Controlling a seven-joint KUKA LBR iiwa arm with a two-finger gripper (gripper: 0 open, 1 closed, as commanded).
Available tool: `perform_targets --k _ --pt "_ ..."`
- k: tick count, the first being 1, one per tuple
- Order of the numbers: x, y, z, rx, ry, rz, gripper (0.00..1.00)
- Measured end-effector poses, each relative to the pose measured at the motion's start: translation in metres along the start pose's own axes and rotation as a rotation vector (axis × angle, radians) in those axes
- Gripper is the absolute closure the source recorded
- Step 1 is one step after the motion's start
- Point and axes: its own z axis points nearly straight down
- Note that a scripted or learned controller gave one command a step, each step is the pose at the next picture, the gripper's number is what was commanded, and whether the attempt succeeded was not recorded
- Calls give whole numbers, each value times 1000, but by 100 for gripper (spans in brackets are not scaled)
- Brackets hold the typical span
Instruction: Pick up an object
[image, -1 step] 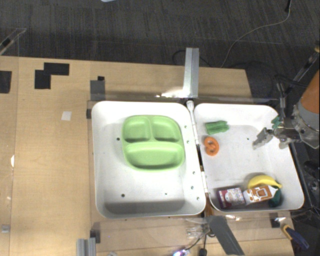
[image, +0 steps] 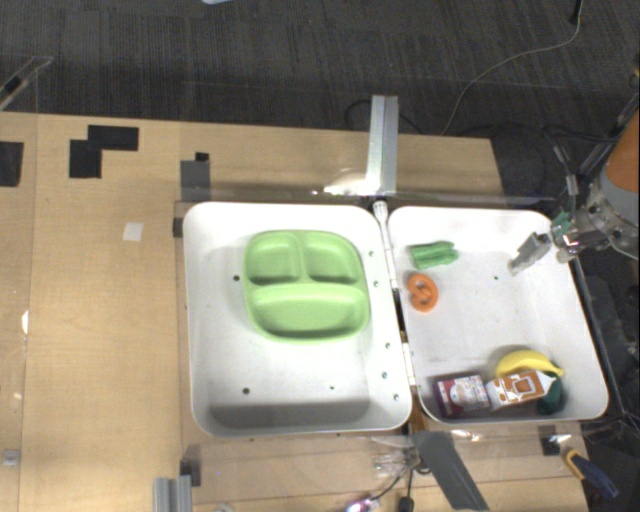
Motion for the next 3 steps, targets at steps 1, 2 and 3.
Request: perform_targets --k 1,2,3 --pt "89 -4 86 2 3 -158 0" --pt "87 75 114 -22 -10 -270 0" --pt "82 103 117 -7 -1 15 0"
